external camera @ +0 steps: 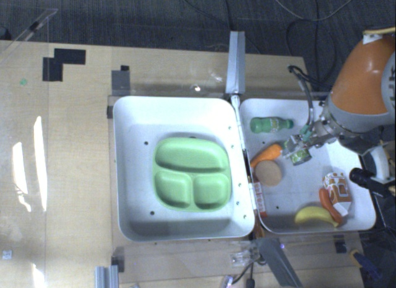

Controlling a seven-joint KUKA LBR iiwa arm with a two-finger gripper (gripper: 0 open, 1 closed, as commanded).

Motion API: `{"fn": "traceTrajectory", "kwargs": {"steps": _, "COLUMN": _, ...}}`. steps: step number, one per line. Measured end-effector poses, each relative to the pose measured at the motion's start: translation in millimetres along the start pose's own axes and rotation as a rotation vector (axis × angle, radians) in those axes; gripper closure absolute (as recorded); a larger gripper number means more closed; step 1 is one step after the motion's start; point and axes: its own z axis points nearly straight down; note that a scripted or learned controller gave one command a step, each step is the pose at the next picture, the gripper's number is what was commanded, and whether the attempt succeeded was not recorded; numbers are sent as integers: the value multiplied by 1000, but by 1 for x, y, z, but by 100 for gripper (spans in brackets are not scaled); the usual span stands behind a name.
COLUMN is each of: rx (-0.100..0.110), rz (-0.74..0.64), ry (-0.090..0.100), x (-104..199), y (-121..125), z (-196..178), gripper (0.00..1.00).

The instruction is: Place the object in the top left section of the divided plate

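the plate (190, 173) lies in the left bin (133, 175), its sections bare. in the right bin (362, 215) lie a bottle (271, 124), carrot (266, 153), brown disc (268, 172), banana (314, 216) and packet (335, 195). the gripper (301, 146) hangs beside the carrot; its opening can't be judged

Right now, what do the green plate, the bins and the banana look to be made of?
The plate looks like matte moulded plastic: even pale green, soft rounded dividers, no glare. The bins seem thin glossy white plastic or coated metal; smooth walls and rounded corners leave it open. The banana could be real or a plastic toy: smooth yellow skin, too small to tell.
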Motion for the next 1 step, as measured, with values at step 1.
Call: {"fn": "traceTrajectory", "kwargs": {"steps": 1, "rx": -2, "rz": -64, "ry": -1, "x": 18, "y": 11, "z": -81, "gripper": 100}}
